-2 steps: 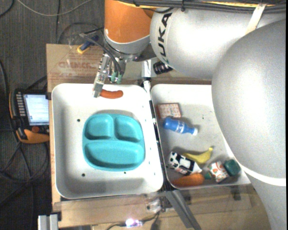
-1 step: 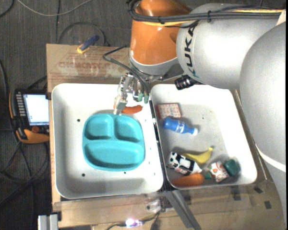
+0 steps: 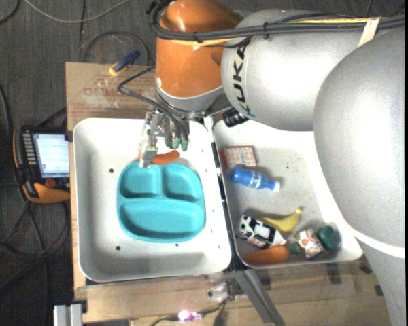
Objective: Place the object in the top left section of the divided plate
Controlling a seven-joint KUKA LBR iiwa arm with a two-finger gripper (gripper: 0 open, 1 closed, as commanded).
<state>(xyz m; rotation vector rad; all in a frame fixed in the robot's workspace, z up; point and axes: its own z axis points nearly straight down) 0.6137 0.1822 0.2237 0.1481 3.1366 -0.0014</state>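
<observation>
A teal divided plate (image 3: 162, 217) lies in the left white bin (image 3: 95, 202), with two small sections along its far side and one long section nearer the front. A small orange sausage-shaped object (image 3: 166, 158) sits at the plate's far rim, above the divide between the two small sections. My gripper (image 3: 163, 148) hangs directly over that object, reaching down from the orange wrist band (image 3: 190, 53). Whether the object is held or resting on the rim is unclear from this angle.
The right bin (image 3: 306, 161) holds a pink box (image 3: 239, 157), a blue bottle (image 3: 255, 179), a banana (image 3: 285, 219), a black-and-white toy (image 3: 258, 231), an orange carrot (image 3: 266, 254) and a small can (image 3: 311, 243). A handheld pendant (image 3: 44, 158) lies left of the bins.
</observation>
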